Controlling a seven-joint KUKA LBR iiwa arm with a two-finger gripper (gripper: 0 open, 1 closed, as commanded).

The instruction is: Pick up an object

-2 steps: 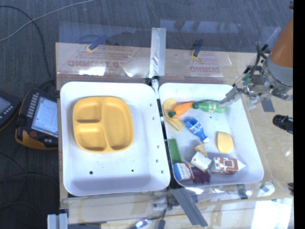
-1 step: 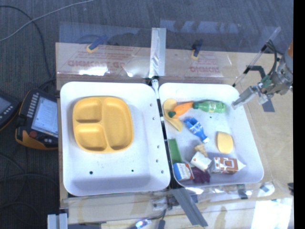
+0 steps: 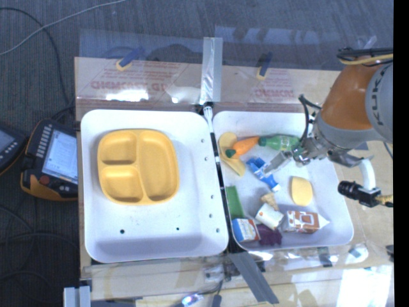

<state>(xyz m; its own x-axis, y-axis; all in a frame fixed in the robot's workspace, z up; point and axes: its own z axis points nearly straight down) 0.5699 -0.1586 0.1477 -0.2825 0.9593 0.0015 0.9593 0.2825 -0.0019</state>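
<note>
Two white bins side by side on a bench. Left bin [image 3: 96,235]: one yellow divided plate [image 3: 137,165] with three compartments, lying toward the bin's 10 o'clock corner; bare white floor runs along the near edge and the right wall. Right bin [image 3: 342,219]: crowded. At 11 o'clock, a yellow banana-like piece [image 3: 230,155] against the left wall, with an orange carrot [image 3: 245,146] lying across it. At 12 o'clock, a green bottle [image 3: 278,142] on its side, cap end toward the gripper. At centre, a blue-and-white tube [image 3: 263,173]; any printing on it is too small to read. At 3 o'clock from centre, a pale yellow wedge [image 3: 301,190], apart from its neighbours. Along the left wall, a flat green bar [image 3: 233,201]. At 6 o'clock, a small carton [image 3: 303,222] with brown-and-white print, lettering unreadable, beside a white cup-shaped piece [image 3: 270,217], a blue-and-red packet [image 3: 245,229] and a dark purple lump [image 3: 270,236]. Gripper [image 3: 284,160]: low over the bin's upper middle, between bottle and tube, fingers slightly spread, nothing seen between them. Open floor in this bin lies mainly along the right wall. Faint red reversed lettering on the cardboard behind the bins, unreadable.
</note>
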